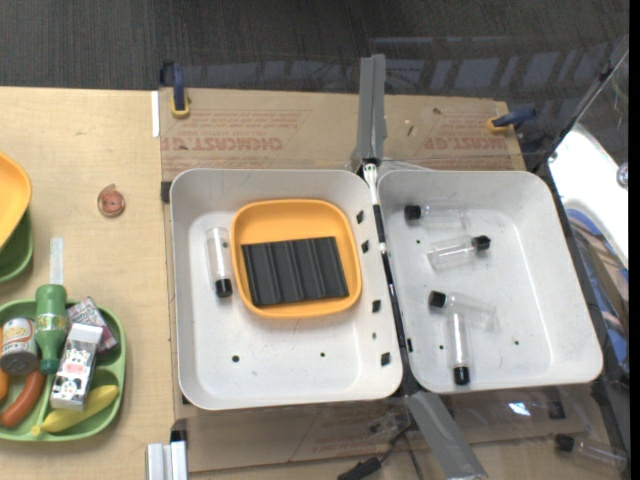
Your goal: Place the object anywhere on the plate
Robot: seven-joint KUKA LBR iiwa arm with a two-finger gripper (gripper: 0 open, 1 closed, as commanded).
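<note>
- The gripper's state cannot be told.
- Clear plastic tubes with black caps are hard to make out against the white bins.
- One tube (217, 260) lies in the left bin (290, 373), just beside the plate (296, 256).
- The plate is orange, a rounded square, holding a ribbed dark slab (296, 271).
- Four tubes (457, 254) lie scattered in the right bin (540, 353).

- Setting: a robotics lab bench, not a home or kitchen.
- Two white bins (290, 383) sit side by side on cardboard (260, 133) held by clamps (178, 100).
- Clear vials (459, 344) with black caps lie loose as test objects.
- A green tray (105, 408) of toy food rests on a wooden table (80, 148).
- Grey carpet (300, 18) lies beyond.
</note>
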